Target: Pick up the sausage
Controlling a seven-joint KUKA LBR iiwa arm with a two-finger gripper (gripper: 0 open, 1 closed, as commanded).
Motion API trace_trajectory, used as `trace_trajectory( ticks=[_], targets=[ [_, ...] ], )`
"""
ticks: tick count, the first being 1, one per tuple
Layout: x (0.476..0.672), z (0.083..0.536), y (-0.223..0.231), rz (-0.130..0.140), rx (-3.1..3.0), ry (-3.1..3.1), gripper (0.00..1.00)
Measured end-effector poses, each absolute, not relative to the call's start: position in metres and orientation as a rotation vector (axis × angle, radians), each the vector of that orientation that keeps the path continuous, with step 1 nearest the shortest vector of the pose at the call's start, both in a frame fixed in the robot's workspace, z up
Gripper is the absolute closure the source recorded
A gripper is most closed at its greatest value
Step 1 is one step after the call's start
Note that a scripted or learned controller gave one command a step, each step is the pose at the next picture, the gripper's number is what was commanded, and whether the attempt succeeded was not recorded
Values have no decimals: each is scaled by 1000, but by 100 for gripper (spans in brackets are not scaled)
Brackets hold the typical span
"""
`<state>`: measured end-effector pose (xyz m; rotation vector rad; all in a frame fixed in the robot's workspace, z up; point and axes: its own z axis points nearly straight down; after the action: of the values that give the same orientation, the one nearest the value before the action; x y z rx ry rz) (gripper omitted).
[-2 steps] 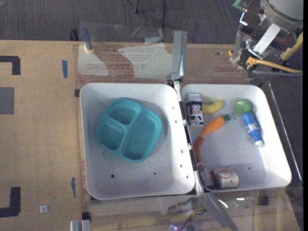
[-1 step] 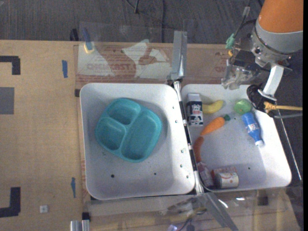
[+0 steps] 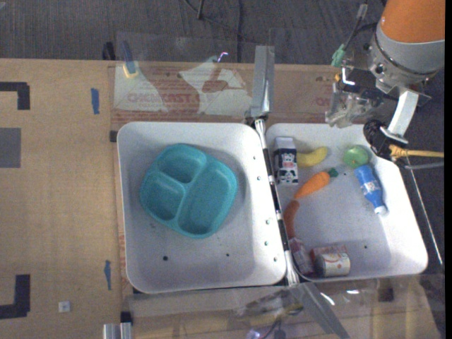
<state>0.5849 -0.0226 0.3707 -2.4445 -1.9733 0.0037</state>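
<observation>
The sausage (image 3: 289,219) is a short reddish-brown piece lying along the left wall of the right bin (image 3: 406,249), just below the tip of the orange carrot (image 3: 313,184). My gripper (image 3: 347,110) hangs over the back edge of the right bin, well up and to the right of the sausage, and nothing shows in it. The grey wrist with its orange band rises above it at the top right.
The right bin also holds a small milk carton (image 3: 285,159), a banana (image 3: 312,155), a green fruit (image 3: 356,155), a blue bottle (image 3: 370,187) and a can (image 3: 331,261). In the left bin (image 3: 141,260) lies a teal divided plate (image 3: 188,189).
</observation>
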Motion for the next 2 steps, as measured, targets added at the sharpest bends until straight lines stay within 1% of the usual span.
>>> trace_trajectory(
  ticks=[1, 2],
  targets=[
    [612, 352, -84, -2, -2138, -2308, 100],
    [667, 305, -154, -2, -1655, -2679, 100]
  ],
)
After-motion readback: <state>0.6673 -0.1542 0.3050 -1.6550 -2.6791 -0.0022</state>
